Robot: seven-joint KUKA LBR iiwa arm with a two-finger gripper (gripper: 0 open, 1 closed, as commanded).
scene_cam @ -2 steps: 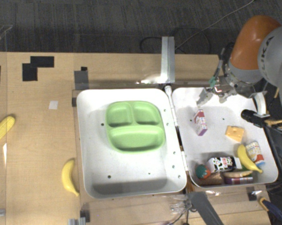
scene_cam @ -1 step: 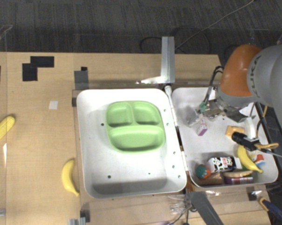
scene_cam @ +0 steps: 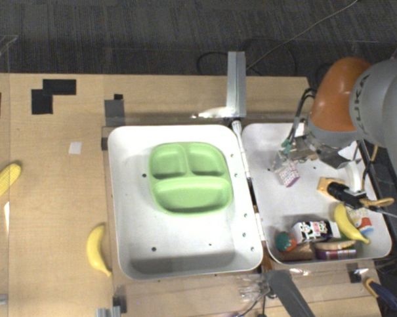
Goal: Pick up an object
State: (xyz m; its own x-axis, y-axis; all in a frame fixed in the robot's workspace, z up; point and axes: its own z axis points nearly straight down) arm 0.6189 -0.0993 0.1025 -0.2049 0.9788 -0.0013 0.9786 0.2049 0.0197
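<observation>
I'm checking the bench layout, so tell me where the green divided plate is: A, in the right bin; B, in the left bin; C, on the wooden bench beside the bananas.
B: the green divided plate lies flat inside the left bin, apart from the clutter in the right bin.

Light wooden bench (scene_cam: 50,213), bearing two shallow white bins side by side: left bin (scene_cam: 127,190), right bin (scene_cam: 266,197). Directly on the wood, left of the bins: a banana (scene_cam: 97,249), an ear of corn (scene_cam: 2,183), black patches (scene_cam: 51,94).
</observation>
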